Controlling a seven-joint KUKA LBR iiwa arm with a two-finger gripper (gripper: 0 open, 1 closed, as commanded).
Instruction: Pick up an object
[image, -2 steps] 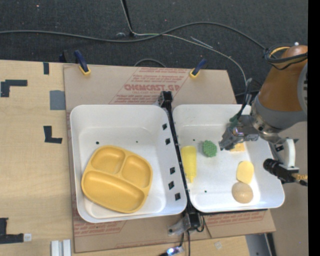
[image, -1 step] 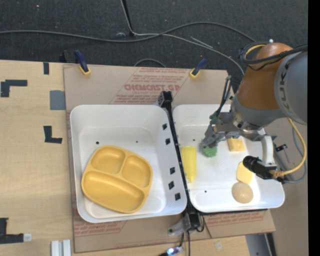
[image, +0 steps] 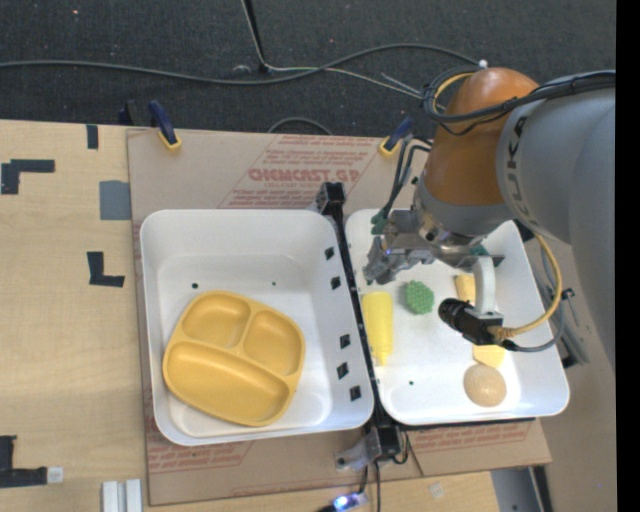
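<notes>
Two white bins were seen side by side on a cardboard sheet (image: 290, 170) laid over the bench. The left bin (image: 165, 240) held a yellow divided plate (image: 233, 357), lying at roughly 7 o'clock of that bin's middle. The right bin (image: 545, 395) held several small things: a yellow corn cob (image: 378, 325) lying along its 9 o'clock wall, a green bumpy ball (image: 418, 297) just at 3 o'clock of the cob, a beige round thing (image: 485, 385) toward 5 o'clock, a flat yellow piece (image: 489, 355) touching it at 12 o'clock, and another small yellow piece (image: 464, 287) partly hidden by the arm's hardware. The arm (image: 560, 150) was reached in from 3 o'clock, its orange band (image: 480, 110) seen at the top. The gripper (image: 385, 262) was seen low over the right bin's 10 o'clock part, just at 12 o'clock of the cob. How far it was open could not be told, and nothing was seen held in it. Blue clamps (image: 163, 125) were seen on the cardboard's far edge.
</notes>
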